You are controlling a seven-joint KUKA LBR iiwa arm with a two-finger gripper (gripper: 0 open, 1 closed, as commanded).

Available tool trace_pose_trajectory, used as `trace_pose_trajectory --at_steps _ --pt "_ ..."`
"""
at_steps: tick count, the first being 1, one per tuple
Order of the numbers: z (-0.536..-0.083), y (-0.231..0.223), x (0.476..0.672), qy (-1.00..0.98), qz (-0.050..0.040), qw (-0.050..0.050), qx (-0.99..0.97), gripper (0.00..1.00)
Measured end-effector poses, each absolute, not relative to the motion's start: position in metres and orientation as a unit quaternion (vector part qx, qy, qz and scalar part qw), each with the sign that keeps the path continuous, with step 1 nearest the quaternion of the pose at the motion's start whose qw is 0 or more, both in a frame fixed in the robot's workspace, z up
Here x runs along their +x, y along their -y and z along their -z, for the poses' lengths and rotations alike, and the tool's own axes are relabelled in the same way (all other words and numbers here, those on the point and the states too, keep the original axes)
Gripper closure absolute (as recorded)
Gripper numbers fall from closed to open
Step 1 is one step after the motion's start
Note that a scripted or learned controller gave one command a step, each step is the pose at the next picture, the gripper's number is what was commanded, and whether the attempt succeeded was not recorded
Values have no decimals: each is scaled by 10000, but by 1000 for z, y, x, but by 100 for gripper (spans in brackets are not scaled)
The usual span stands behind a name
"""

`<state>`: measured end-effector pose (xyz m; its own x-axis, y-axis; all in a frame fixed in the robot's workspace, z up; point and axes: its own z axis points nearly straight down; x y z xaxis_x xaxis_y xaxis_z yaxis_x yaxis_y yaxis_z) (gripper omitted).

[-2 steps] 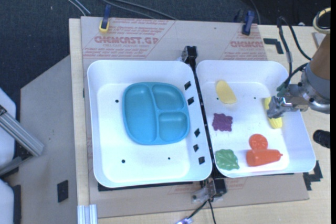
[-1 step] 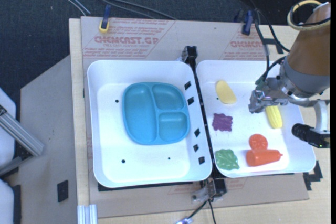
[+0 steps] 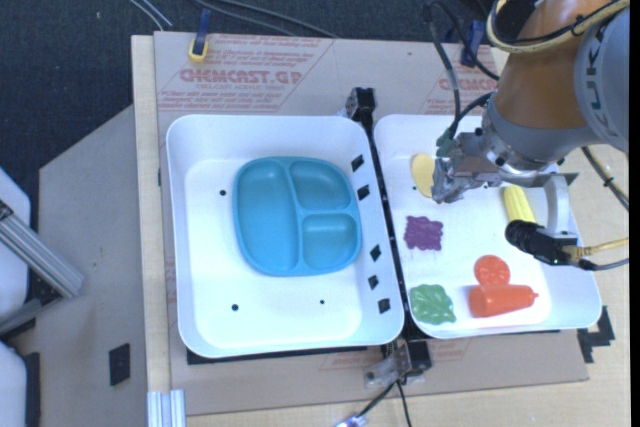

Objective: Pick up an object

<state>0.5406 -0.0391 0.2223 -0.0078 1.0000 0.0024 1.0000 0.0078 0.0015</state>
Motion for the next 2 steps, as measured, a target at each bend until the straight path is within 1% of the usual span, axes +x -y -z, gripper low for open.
trace_pose_trajectory --at_steps 1,2 --pt "-213 -8 570 7089 11 -5 -7053 100" --pt "-225 -58 605 7090 21 -10 -7052 100"
